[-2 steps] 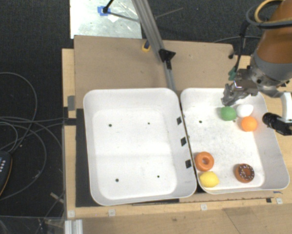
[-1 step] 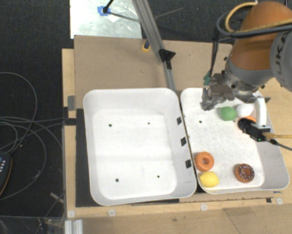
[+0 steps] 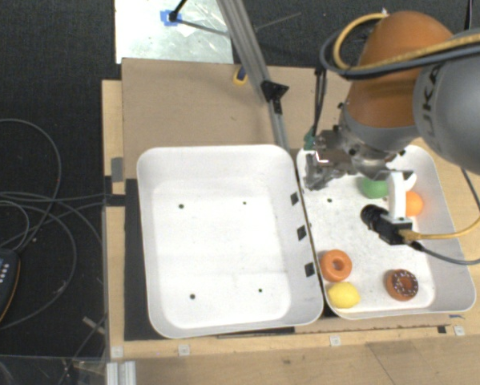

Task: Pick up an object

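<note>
We're seeing the left bin (image 3: 215, 239) at 9 o'clock on the desk (image 3: 143, 111). We're hanging the end effector (image 3: 314, 172) over the right bin's (image 3: 348, 223) 11 o'clock corner; can't tell if it's wide or narrow. Orange donut (image 3: 334, 265) and lemon (image 3: 344, 295) are sitting at 6 o'clock of it, chocolate donut (image 3: 401, 284) at 5, green piece (image 3: 374, 188) at 3. That's nearest, so probably the pick.

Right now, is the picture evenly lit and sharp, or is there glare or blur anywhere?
Camera view: the light is even and the shadows are soft; the left bin is bright and nearly washed out; the whole frame is slightly soft, so the gripper and the green object lack crisp edges.
</note>
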`<state>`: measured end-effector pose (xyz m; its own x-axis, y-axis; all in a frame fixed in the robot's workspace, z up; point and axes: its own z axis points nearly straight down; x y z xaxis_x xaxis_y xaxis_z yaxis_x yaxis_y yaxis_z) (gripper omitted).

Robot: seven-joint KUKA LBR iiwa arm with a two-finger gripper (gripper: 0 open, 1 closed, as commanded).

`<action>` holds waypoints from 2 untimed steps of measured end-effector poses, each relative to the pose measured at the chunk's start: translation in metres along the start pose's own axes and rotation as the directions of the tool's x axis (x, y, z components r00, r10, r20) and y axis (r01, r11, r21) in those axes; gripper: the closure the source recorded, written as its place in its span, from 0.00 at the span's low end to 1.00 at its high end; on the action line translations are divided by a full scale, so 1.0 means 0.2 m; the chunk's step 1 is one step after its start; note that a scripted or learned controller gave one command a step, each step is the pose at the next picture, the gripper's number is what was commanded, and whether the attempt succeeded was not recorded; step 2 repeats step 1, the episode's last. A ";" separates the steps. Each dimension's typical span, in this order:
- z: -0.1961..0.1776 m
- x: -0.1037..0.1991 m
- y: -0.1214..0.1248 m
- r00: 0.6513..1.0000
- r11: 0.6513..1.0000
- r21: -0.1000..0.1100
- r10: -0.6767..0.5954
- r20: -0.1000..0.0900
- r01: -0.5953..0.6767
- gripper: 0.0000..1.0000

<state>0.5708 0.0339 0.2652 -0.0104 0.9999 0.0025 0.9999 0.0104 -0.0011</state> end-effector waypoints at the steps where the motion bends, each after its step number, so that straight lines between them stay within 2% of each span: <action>1: 0.05 0.25 -0.04 1.000 1.000 -0.001 0.000 0.000 0.000 1.00; 2: 0.05 0.25 -0.04 1.000 1.000 -0.001 0.000 0.000 0.000 1.00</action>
